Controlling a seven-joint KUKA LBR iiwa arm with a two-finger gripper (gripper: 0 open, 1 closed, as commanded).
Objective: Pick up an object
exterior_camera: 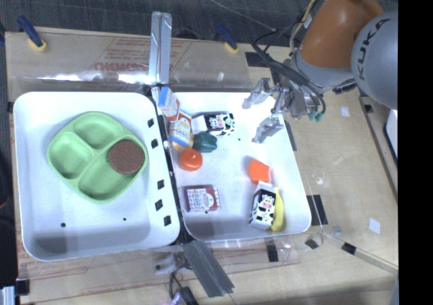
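— Camera view: where does the orange block lie?
— Right bin, with bare white floor around it and the cow-print carton just beside it toward the near rim.
— The gripper?
— Beyond the block, fingers apart, holding nothing, over the far right corner.
— And around?
— Tan bench.

I see smooth white plastic bins; in the left bin, a matt green plastic tray.
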